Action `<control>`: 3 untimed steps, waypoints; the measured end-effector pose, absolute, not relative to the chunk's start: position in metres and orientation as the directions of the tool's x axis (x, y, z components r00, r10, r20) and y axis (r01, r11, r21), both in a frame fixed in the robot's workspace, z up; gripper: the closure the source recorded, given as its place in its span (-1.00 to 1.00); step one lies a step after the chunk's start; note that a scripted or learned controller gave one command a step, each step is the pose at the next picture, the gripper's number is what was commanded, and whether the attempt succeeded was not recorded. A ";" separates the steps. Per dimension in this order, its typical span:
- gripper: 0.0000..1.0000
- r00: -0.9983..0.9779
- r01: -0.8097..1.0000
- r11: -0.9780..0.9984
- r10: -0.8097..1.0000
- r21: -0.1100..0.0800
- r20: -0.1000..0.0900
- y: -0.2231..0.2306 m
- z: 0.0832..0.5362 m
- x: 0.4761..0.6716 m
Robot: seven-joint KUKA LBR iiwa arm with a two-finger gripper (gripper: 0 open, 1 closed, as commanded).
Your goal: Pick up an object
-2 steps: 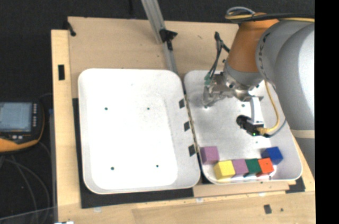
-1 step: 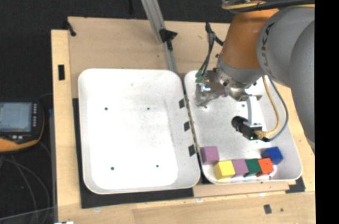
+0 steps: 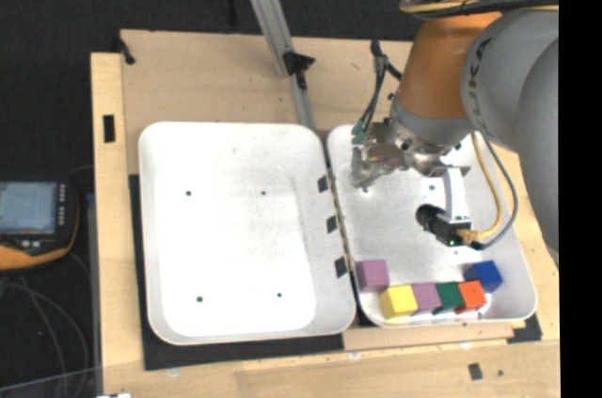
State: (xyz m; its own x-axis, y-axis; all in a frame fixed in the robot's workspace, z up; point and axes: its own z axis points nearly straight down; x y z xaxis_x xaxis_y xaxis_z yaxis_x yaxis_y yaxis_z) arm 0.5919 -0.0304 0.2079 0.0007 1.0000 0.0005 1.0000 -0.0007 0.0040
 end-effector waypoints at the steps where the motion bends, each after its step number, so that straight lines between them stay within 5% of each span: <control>1: 1.00 0.003 1.000 -0.003 1.000 0.002 -0.002 -0.037 0.196 0.602; 3: 1.00 -0.006 1.000 0.006 1.000 -0.001 0.000 0.067 0.196 0.590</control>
